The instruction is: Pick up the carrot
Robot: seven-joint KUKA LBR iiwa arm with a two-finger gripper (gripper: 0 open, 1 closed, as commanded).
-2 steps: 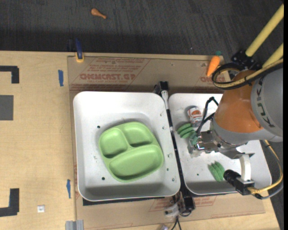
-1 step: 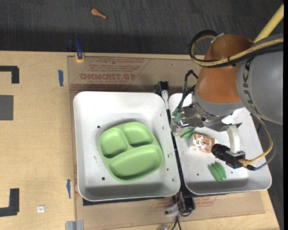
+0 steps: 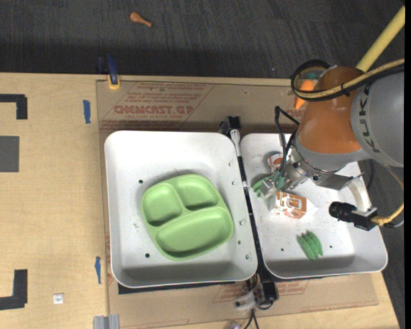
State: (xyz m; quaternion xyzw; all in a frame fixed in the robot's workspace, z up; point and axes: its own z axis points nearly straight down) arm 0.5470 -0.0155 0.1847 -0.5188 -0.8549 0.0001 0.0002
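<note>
My gripper point(image 3: 281, 181) hangs low over the left part of the right bin point(image 3: 369, 257), under the orange wrist band. Just below and to the right of it, an orange and white item point(image 3: 291, 205) lies on the bin floor; it looks like the carrot, but I cannot be sure. A small green piece point(image 3: 260, 187) lies right beside the gripper's left side. Another orange-edged item point(image 3: 275, 158) peeks out behind the gripper, mostly hidden by the arm. I see nothing clearly lifted.
A green pea pod point(image 3: 310, 245) lies near the right bin's front. The left bin point(image 3: 122, 193) holds a green divided plate point(image 3: 187, 215). A black divider clip point(image 3: 231, 123) sits between the bins. A small orange object point(image 3: 140, 19) lies on the dark floor beyond the bench.
</note>
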